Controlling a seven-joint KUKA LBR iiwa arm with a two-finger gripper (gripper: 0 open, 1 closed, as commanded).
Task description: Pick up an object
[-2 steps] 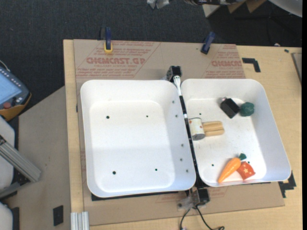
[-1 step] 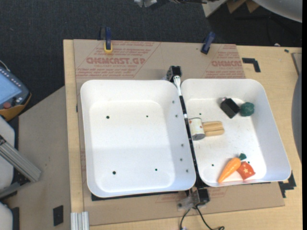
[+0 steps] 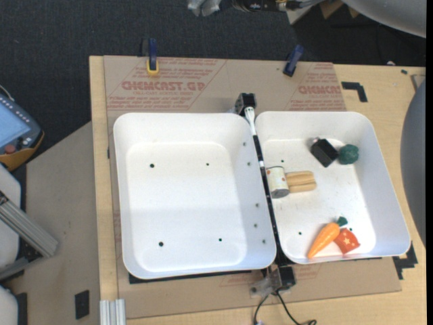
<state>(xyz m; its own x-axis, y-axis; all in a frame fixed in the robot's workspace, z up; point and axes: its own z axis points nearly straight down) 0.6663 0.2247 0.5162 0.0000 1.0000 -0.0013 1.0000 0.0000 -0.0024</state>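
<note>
Right bin, front: toy carrot touching red block. Mid: wooden cylinder w/ white cap. Rear: black block, green ball. Step: pre-approach, nothing grasped. Next: descend over one item. Jaws: can't tell.

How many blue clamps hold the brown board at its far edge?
2: one blue clamp at the far-left edge of the brown board, another blue clamp at far right.
</note>
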